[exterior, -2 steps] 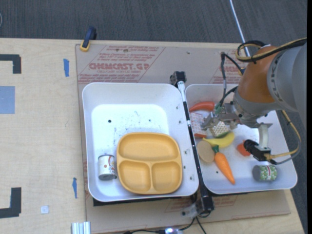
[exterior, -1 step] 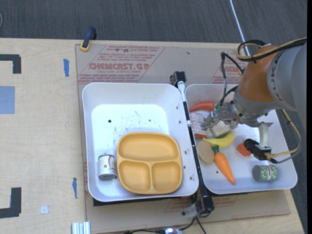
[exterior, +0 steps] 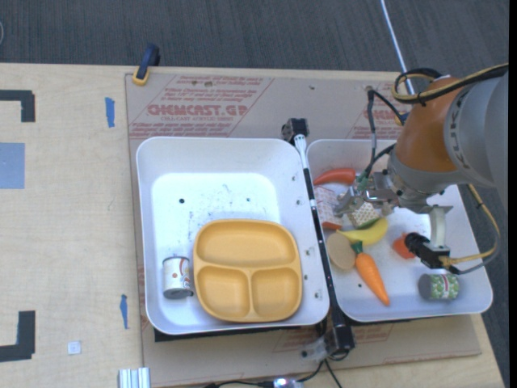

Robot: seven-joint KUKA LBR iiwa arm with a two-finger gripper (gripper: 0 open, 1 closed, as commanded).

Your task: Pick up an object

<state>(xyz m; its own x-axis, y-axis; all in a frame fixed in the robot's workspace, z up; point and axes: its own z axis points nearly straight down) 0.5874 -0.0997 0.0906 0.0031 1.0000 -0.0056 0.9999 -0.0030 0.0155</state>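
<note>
At the near edge of the desk (exterior: 65, 241), the left bin (exterior: 153, 217) holds a yellow divided plate (exterior: 246, 269) in its near right part, with a small tin can (exterior: 176, 277) lying just beside the plate's left edge. In the right bin (exterior: 477, 297), nearest the front, a green-labelled can (exterior: 439, 286) lies on its side toward the right corner, and a toy carrot (exterior: 372, 276) points its tip forward just left of centre. A tan round piece (exterior: 341, 254) touches the carrot's green top, and a yellow banana (exterior: 367, 233) lies just behind it. A small red item (exterior: 402, 246) sits near a black fitting to the right. Farther back, the pincer (exterior: 361, 203) hangs low over a pale speckled object (exterior: 365, 212) just behind the banana; whether its fingers are spread or pressed together cannot be told. Behind it, a red-orange pepper-like piece (exterior: 335, 176) lies by the bin's far left wall. The grey arm with its orange band (exterior: 428, 140) enters from the right.
</note>
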